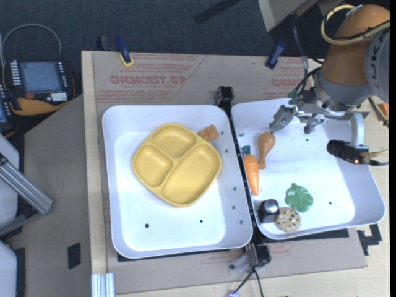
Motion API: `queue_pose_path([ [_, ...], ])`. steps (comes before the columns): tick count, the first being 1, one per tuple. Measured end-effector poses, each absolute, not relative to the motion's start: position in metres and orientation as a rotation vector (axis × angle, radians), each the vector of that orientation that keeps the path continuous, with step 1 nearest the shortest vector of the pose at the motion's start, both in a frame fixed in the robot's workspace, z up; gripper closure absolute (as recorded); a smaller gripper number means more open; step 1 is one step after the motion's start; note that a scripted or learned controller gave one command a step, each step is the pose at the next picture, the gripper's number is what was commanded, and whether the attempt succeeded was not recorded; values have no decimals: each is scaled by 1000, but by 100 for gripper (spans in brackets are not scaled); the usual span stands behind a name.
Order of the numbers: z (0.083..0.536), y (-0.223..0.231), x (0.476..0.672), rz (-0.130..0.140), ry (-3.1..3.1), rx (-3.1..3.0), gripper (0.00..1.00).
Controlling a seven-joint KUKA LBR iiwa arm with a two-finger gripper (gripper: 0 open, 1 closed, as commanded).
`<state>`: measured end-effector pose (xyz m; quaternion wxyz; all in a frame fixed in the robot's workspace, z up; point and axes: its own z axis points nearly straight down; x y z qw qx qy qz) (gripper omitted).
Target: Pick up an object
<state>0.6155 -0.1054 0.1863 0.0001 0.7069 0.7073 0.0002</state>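
1. Nearest, in the right bin (365, 209): a cookie (288, 219) touching a small black-and-silver piece (268, 209), with a green leafy toy (299, 197) just behind.
2. Further back, by the divider: a toy carrot (250, 172) and, touching its top, a toy chicken drumstick (265, 146) — likeliest target.
3. Above the drumstick's upper end: the gripper (296, 117), fingers spread, holding nothing.
4. Best done by lowering straight down, straddling the drumstick's narrow shaft and closing squarely — clear of the carrot and the bin wall.
5. Left bin (124, 228): a yellow divided plate (177, 164), small brown block (208, 132) behind.

Gripper (294, 119) open over right bin (346, 190), near drumstick (265, 147).
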Motion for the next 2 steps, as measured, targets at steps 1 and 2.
queue_pose_path([
  [1, 133, -114, 608, -7, 2224, 2228, 0],
  [2, 86, -114, 610, -1, 2219, 2219, 0],
])
